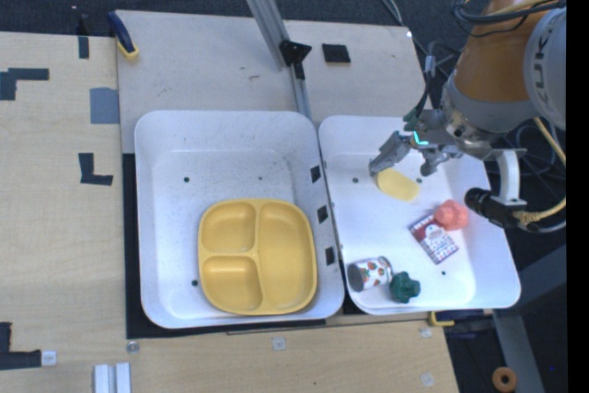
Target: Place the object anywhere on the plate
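A yellow sectioned plate [258, 255] lies in the left bin [166, 152], toward its front. In the right bin [350, 138] a pale yellow oblong object [398, 185] rests on the floor. My gripper [406, 163] hangs just above that object, its two fingers spread to either side of it, open and empty. Further front in the right bin lie a salmon-pink lump [451, 215], a small red printed packet [435, 238], a white and red can on its side [370, 273] and a dark green piece [404, 288].
A slanted metal post [262, 0] rises behind the bins, ending at a black clamp [294, 52]. Cables loop at the back and beside the arm. The divider between the bins carries small black clips [321, 214].
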